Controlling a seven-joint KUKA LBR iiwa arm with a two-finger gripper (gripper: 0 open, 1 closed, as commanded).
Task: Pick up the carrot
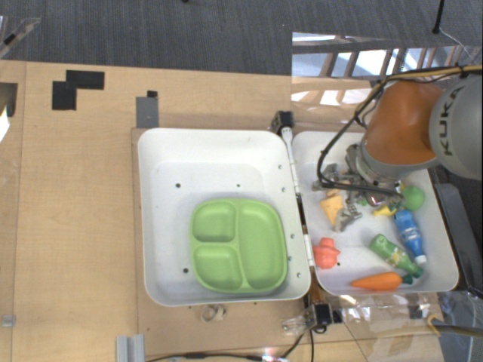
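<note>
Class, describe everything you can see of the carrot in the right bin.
The carrot is orange, smooth and plastic-looking, tapering toward the picture's left. It lies flat, nearly crosswise, by the near wall of the right bin. Its thick end touches or almost touches the green bottle. The gripper is apart from it, farther back.

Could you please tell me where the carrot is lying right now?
The carrot lies in the right bin, along its near edge, just below the green bottle and right of the red toy.

carrot (376, 282): open left | green bottle (394, 253) crowds right end
</note>
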